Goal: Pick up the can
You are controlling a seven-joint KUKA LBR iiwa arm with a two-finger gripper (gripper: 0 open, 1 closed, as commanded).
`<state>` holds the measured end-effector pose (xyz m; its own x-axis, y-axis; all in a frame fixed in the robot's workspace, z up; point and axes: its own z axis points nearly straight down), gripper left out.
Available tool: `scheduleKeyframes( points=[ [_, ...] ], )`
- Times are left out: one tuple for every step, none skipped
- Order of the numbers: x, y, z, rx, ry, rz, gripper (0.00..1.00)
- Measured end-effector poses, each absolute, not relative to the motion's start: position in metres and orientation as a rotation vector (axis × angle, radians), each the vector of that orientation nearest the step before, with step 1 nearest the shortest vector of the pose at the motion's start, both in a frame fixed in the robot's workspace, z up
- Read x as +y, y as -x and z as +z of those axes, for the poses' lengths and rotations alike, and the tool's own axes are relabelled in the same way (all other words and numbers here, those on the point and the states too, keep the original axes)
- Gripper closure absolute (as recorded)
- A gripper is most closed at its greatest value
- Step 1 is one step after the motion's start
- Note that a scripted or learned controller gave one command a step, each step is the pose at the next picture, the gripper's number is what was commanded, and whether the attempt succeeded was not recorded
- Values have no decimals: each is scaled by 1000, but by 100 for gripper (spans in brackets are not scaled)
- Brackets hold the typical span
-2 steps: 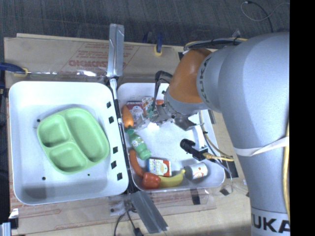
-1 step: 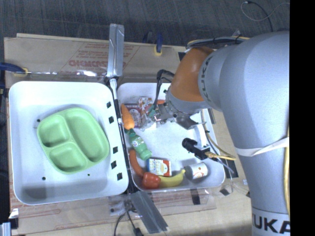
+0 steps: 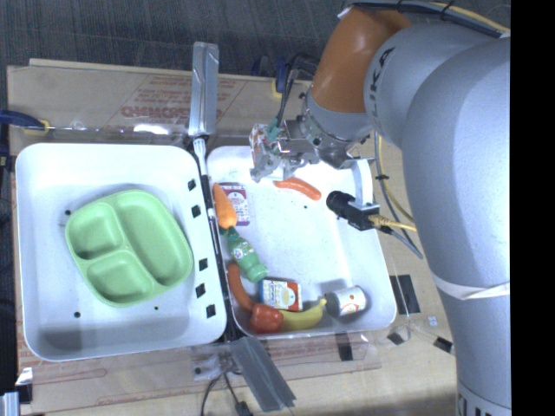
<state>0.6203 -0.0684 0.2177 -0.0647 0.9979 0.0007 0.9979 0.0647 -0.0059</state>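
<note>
the can [image 3: 347,302] lies on its side in the right bin's [image 3: 368,258] near right corner, just beside a banana [image 3: 305,315]. the gripper [image 3: 267,156] hangs over the far left part of that bin, well apart from the can; whether it is open or closed cannot be told.

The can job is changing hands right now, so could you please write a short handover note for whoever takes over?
Gripper: over the far end of the right bin, above the orange sausage; nothing visibly between its fingers.
Can: lying on its side in the right bin's near right corner, beside the banana.
Green divided plate: in the left bin.
Done: no pick yet.
Left: move to the can, grasp it, lift.
</note>
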Motion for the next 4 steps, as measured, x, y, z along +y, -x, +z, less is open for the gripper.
scheduleKeyframes(
  points=[
    [-43,-641,204,-2362,2048,22,100],
    [-35,-643,296,-2352,2077,8,100],
    [-29,-648,187,-2072,2350,15,100],
    [41,-656,188,-1755,2601,9,100]
  ],
)
